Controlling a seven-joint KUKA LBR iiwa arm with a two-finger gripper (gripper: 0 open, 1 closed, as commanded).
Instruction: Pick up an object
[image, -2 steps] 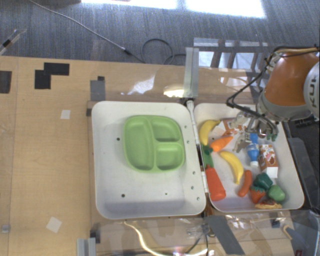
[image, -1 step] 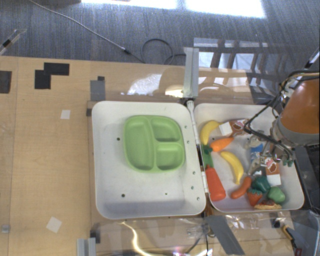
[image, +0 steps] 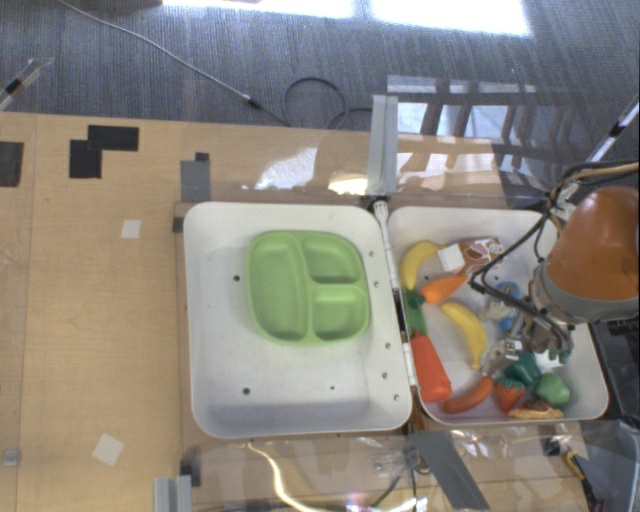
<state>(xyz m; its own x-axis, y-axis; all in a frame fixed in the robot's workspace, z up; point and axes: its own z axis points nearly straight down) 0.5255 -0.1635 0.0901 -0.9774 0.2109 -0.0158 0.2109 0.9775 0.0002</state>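
A single fixed camera is mounted above the bench (image: 90, 330) and looks down on it at a slant. Its field takes in both white bins complete: the left bin (image: 215, 400) sits near frame centre, the right bin (image: 597, 395) toward the right side. The far side of the scene, at the top of frame, shows grey carpeted floor (image: 200, 40) beyond the bench edge. The arm (image: 600, 255) enters from the right. The viewpoint is moderately close, with the bench's left part included.
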